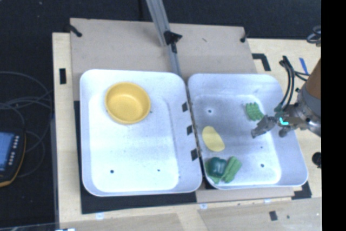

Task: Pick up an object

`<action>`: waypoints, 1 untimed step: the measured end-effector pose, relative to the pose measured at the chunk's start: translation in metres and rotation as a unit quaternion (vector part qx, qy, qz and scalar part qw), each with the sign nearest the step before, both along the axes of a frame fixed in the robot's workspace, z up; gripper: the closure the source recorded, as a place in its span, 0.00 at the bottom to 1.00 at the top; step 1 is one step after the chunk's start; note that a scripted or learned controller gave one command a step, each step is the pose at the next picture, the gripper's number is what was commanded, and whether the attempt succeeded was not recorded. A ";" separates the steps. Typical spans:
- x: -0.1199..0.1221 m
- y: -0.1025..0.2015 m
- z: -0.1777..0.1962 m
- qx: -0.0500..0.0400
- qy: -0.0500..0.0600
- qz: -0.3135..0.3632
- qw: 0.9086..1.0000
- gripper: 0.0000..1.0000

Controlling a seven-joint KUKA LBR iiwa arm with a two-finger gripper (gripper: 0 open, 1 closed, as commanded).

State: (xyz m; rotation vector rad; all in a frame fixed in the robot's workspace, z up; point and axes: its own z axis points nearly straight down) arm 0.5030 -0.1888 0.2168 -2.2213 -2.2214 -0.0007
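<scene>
Claw poised over the right bin

Camera view: the claw hovers released, nothing between its fingers, near the small green piece in the right bin. Probably best to centre over it, descend straight, then clench.

Two shallow white bins, one yellow bowl, one pale yellow oval object, one dark green round object, two lighter green ridged pieces, one two-finger gripper
</scene>
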 end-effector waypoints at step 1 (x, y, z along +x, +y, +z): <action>0.000 0.000 0.000 0.000 0.000 0.000 1.000 0.00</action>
